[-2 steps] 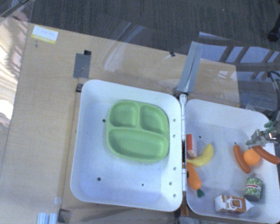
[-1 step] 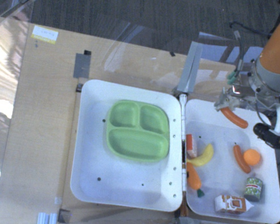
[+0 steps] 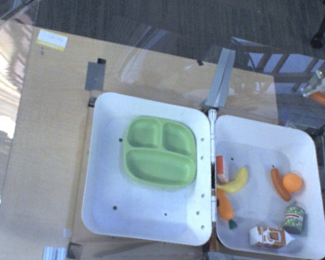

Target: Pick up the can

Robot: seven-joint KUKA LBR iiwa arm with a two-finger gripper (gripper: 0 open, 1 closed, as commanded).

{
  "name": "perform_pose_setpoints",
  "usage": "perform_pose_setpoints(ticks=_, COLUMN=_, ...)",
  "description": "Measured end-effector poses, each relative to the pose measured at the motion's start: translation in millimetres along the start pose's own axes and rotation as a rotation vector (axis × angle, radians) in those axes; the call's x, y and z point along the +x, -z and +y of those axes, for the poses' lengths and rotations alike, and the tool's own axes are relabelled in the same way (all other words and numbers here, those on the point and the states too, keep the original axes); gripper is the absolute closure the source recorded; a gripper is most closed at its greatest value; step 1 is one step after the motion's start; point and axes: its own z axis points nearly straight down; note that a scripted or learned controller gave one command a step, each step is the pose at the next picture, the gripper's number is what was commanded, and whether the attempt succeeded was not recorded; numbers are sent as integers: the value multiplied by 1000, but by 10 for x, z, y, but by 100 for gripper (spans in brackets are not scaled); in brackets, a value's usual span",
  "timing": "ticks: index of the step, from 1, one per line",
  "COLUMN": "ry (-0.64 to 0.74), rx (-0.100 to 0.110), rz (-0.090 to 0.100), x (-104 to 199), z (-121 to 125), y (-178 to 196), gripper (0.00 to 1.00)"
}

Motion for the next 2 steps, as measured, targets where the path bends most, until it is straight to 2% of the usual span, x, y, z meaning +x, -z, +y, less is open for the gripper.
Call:
perform_pose_setpoints(ticks=1, ry=409, rx=29, rz=28, x=-260, z=-233, y=-2817, gripper=100)
perform_pose_setpoints(ticks=2, ry=370, rx=0, rz=2, x=170, z=-526, y=-630, gripper=100)
